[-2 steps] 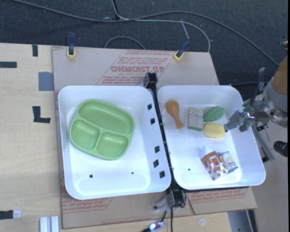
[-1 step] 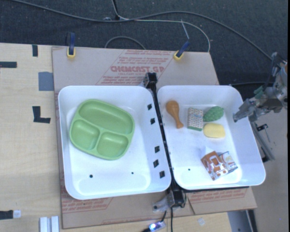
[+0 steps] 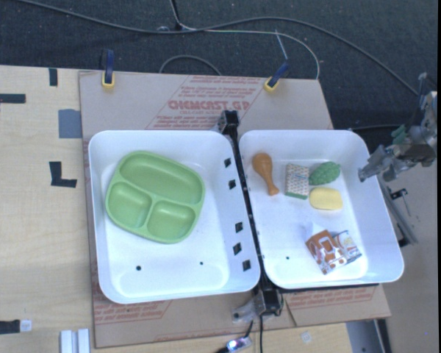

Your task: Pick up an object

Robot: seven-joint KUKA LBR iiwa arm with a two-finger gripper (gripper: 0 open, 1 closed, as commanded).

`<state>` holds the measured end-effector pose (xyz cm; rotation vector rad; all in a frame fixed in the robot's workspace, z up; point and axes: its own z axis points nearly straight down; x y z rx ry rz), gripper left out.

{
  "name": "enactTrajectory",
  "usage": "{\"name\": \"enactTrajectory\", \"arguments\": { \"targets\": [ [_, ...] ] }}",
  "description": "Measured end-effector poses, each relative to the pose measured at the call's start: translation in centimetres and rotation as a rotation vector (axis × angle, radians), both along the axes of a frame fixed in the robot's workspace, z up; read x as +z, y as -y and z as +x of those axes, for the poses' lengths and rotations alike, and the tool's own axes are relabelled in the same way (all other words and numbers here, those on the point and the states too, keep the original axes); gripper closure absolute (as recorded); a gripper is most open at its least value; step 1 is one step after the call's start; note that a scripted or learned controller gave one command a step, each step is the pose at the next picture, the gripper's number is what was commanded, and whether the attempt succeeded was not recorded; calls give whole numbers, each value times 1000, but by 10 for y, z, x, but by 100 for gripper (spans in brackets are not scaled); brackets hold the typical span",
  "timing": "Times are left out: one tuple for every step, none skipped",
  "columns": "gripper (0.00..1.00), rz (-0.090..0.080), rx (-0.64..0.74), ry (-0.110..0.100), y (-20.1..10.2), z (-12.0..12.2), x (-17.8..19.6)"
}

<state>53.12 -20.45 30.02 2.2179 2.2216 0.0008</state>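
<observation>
Brown drumstick toy (image 3: 264,172) lay upright-lengthwise near the right bin's left wall, small patterned packet (image 3: 297,180) just beside it, green bumpy lump (image 3: 325,173) touching the packet's right, yellow oval (image 3: 326,198) just below, orange-and-white packet (image 3: 332,250) apart toward the front.

In the left bin (image 3: 106,267) I see a green divided plate (image 3: 155,196) filling the upper left part; the floor below and to the right of it is open. In the right bin (image 3: 378,234) the obstacles crowd the upper middle: a brown drumstick (image 3: 264,172), a patterned packet (image 3: 297,180), a green lump (image 3: 325,173) and a yellow piece (image 3: 325,198), the last three touching or nearly so. An orange-and-white packet (image 3: 333,250) lies apart, lower right. The lower left floor is open. The tool (image 3: 369,169) sits at the right rim.
</observation>
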Motion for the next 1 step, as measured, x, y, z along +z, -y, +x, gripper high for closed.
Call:
{"name": "enactTrajectory", "arguments": {
  "targets": [
    [100, 2, 5, -3, -58, 18, -10]
  ]
}}
